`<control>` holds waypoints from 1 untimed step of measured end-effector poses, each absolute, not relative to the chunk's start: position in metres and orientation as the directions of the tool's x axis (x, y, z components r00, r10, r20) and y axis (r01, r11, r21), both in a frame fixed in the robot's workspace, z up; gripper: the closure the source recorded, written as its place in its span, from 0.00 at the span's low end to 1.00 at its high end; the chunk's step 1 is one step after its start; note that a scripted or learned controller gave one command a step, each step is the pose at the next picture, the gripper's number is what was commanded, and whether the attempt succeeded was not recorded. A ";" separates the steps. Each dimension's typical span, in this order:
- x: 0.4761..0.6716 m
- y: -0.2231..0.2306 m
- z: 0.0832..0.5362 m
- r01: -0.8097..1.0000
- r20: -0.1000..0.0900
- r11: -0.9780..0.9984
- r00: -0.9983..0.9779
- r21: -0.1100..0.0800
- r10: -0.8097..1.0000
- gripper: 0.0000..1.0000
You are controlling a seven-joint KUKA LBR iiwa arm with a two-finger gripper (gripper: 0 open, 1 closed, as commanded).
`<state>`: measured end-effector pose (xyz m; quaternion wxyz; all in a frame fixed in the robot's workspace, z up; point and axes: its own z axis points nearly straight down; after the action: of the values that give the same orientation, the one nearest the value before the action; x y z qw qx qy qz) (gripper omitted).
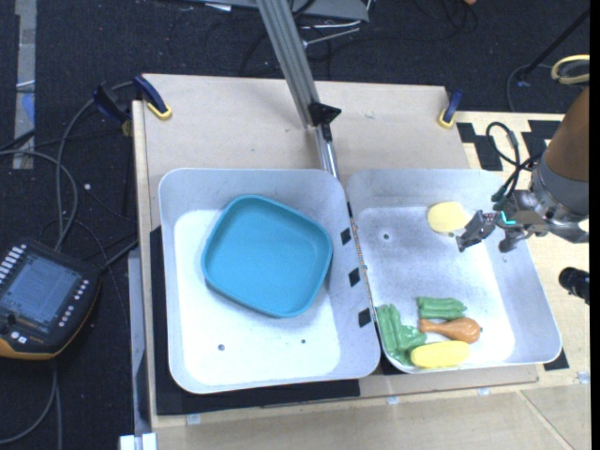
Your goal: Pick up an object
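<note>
In the right bin (403, 251) a pale yellow rounded object (447, 217) lies near the far side. At the bin's near edge sit green vegetable pieces (401, 330), an orange-brown drumstick-shaped toy (452, 327) and a yellow oblong toy (440, 353). My gripper (487, 232) hangs at the bin's right side, just right of the pale yellow object, with its two dark fingers spread apart and nothing between them.
The left bin (187, 345) holds a blue square plate (268, 255). A slanted metal rod (292, 50) crosses the bench from the top to the bins' divide. Clamps sit at the bench's far corners. A teach pendant (42, 298) lies on the floor at left.
</note>
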<state>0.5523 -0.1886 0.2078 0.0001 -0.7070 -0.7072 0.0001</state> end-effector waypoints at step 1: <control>0.552 -0.189 0.208 1.000 0.000 0.000 0.000 0.000 1.000 0.00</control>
<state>0.5523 -0.1885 0.2077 0.0002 -0.7071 -0.7072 0.0001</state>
